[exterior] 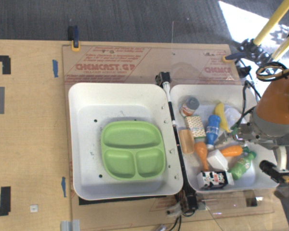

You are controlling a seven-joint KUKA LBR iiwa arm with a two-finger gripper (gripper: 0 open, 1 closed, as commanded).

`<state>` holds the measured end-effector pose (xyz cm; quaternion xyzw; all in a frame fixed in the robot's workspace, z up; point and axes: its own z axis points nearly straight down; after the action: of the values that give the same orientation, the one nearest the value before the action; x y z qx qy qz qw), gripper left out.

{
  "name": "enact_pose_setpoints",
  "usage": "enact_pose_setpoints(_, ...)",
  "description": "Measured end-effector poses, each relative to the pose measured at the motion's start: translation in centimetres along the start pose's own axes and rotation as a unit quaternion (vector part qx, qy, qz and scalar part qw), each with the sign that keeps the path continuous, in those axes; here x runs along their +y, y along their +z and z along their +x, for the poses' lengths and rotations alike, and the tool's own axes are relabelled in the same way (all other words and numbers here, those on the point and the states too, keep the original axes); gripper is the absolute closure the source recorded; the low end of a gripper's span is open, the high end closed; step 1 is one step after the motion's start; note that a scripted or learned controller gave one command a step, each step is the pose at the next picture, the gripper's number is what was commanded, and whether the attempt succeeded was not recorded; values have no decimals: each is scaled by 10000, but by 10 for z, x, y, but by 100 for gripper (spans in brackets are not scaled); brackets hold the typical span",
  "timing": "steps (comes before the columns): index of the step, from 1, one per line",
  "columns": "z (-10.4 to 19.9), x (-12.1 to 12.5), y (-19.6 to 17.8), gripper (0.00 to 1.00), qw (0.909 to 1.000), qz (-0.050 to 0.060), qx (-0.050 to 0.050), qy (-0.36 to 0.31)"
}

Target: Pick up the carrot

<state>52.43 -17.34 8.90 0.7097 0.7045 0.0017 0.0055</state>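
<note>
While the grey arm with its orange band reaches in from the right, its jaws hang over the right-hand shallow white bin, low among the clutter; whether they are open or closed, or grip anything, cannot be made out from this angle. The orange carrot lies on its side in that bin, just beside the jaws and below them in the view, its tip pointing left toward a white wedge-shaped block. A second orange piece rests near the bin's left wall, next to a tan wooden block. A blue plastic bottle stands between a yellow banana-shaped toy and a small patterned box, with a round grey-topped can behind them. A green plastic bottle lies beside the carrot, and a black-and-white carton sits at the bin's front edge. The left-hand white bin holds a light green divided plate. Both bins sit on the brown cardboard-covered bench.
</note>
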Motion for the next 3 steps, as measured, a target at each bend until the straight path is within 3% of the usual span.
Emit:
enact_pose_setpoints(1,37,-40,-1,0,9963,-44,-9,-858)
enact_pose_setpoints(2,34,-37,-13,100,9964,-98,-56,-838)
enact_pose_setpoints(3,34,-37,-12,0,9964,-89,-52,-840)
